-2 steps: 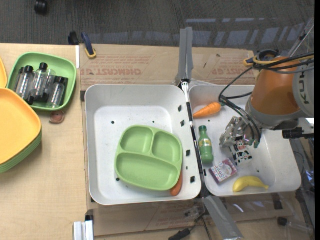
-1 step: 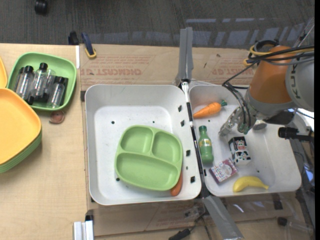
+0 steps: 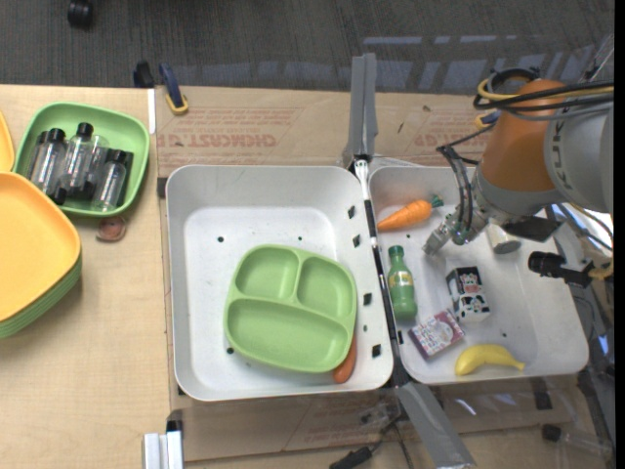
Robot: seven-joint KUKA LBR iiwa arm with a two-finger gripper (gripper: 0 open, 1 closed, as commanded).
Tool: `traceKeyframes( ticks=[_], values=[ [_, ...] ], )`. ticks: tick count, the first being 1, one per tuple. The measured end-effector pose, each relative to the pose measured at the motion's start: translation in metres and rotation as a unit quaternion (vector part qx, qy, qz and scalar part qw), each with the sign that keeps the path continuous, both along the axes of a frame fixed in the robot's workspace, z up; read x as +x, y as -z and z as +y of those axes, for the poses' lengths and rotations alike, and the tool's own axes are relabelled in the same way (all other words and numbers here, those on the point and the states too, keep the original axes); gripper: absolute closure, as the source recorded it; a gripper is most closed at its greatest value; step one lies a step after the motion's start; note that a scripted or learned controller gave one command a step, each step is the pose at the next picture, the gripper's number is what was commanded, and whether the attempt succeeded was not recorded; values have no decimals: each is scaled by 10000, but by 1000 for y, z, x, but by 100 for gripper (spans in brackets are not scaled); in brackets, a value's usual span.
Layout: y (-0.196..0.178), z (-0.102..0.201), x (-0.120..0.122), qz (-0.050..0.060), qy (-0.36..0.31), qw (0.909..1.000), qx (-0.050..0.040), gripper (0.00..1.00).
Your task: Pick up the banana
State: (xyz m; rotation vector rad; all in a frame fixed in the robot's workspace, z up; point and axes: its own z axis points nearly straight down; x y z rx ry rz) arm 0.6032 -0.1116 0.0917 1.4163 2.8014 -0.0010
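Tool hangs over the right bin, just right of the carrot; its state cannot be told. Relative to the carrot, the banana lies well below and right, untouched, near the bin's front wall.

A robotics lab: the arm works over white bins on a cardboard-topped bench, with cables above the pincer and grey office carpet beyond.
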Motion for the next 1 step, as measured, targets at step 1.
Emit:
traceKeyframes(
  ticks=[1],
  values=[
    [0,8,28,4,1775,9841,0,100]
  ],
)
